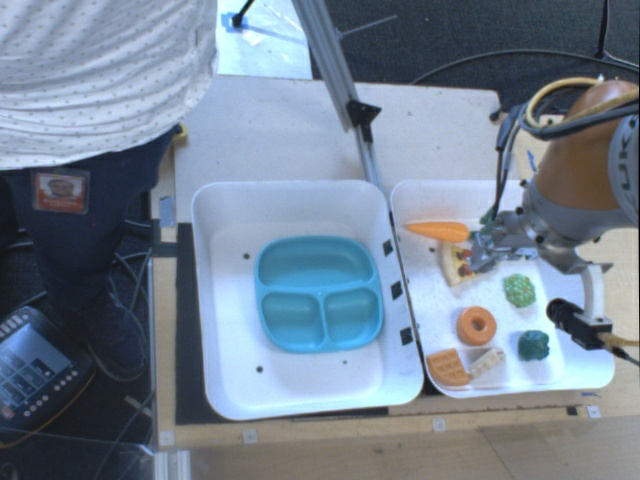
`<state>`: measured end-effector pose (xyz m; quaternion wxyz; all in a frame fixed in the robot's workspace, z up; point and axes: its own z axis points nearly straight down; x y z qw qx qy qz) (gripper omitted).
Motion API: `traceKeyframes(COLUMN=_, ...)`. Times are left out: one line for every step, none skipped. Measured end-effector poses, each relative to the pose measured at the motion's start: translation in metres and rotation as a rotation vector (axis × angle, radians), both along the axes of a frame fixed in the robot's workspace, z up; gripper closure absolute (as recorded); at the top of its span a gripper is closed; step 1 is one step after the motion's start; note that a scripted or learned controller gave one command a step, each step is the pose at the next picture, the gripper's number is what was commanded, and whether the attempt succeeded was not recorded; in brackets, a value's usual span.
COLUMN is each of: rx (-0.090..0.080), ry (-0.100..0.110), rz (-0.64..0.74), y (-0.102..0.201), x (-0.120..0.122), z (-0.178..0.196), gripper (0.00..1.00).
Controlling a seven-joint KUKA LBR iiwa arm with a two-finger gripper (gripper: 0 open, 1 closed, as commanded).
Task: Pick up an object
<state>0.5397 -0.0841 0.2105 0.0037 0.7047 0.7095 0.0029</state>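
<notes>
Hand (482,255) sits low in the right bin (600,373), at the toy pizza slice (459,263) just below the carrot (438,231); its opening I cannot tell. A good grasp probably means straddling the slice alone, clear of the carrot, before lifting straight up.

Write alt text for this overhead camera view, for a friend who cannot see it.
A grey and orange robot arm lowers its gripper over a pizza slice toy in the right white bin, among a carrot, donut and broccoli. The left white bin holds a blue divided plate.
</notes>
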Motion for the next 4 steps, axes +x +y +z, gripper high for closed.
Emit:
traceKeyframes(rx=0.000, ry=0.000, rz=0.000, y=0.000, x=0.002, z=0.054, gripper=1.00)
traceKeyframes(rx=0.003, ry=0.007, rz=0.005, y=0.063, x=0.004, z=0.047, gripper=1.00)
traceKeyframes(rx=0.003, ry=0.010, rz=0.005, y=0.120, x=0.010, z=0.034, gripper=1.00)
traceKeyframes(rx=0.004, ry=0.009, rz=0.004, y=0.169, x=0.004, z=0.038, gripper=1.00)
